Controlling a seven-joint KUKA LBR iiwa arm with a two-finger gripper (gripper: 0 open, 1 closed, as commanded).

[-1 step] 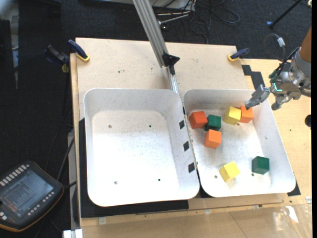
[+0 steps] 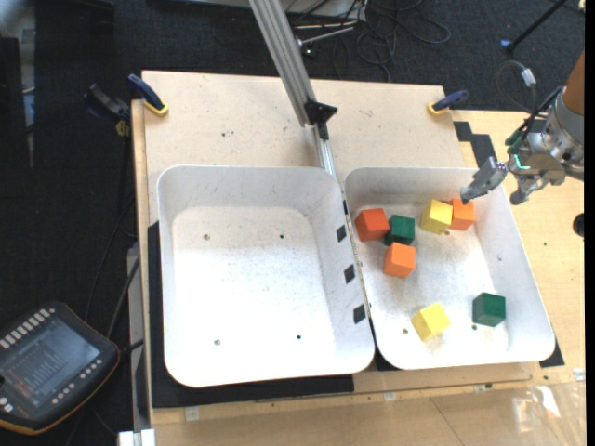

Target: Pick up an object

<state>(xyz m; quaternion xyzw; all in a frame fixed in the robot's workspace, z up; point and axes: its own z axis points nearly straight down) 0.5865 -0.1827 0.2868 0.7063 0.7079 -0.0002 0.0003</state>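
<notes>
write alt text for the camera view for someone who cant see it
The tool hovers at the right bin's upper right rim, holding nothing. That bin holds seven blocks: three orange, two yellow, two green. The left bin sits beside it.

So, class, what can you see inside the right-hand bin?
Inside the right bin lie seven blocks: three orange, two yellow, two green. Their undersides are covered.
</notes>
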